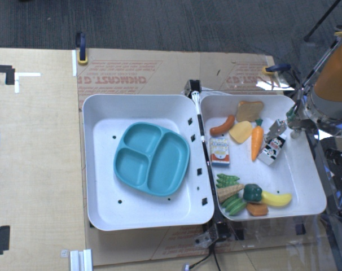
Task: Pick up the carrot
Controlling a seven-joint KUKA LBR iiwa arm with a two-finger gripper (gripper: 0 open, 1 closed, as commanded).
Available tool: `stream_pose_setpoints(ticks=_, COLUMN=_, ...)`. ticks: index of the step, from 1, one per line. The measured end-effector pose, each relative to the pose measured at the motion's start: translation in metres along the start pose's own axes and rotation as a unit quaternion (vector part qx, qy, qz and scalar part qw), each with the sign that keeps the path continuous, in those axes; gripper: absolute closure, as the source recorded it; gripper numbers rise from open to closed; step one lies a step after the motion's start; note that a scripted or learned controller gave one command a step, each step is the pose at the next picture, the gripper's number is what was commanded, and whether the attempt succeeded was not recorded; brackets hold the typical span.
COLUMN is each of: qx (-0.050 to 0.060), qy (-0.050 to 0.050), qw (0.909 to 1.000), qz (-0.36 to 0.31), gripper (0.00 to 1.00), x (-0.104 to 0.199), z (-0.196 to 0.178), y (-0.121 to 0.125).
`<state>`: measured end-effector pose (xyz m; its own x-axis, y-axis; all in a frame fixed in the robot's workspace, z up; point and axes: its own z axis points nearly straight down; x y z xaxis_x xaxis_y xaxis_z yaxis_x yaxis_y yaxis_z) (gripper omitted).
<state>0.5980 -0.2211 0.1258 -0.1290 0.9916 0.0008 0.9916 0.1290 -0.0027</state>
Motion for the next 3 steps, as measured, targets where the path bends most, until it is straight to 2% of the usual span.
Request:
stream_pose_setpoints(ticks=1, qx=-0.001, qy=0.0, qw=0.9996, qz=0.03, gripper=0.0, x=0.028, z=0.033, y=0.005)
stream_pose_setpoints(ticks=2, qx=-0.001, qy=-0.001, qw=0.9755, qz=0.22, gripper=0.0, x=0.04, z=0.033, y=0.024)
stream_pose_setpoints(ticks=3, qx=-0.002, qy=-0.002, qw=0.9762, qz=0.217, gripper=1.0, x=0.04, z=0.022, y=0.025)
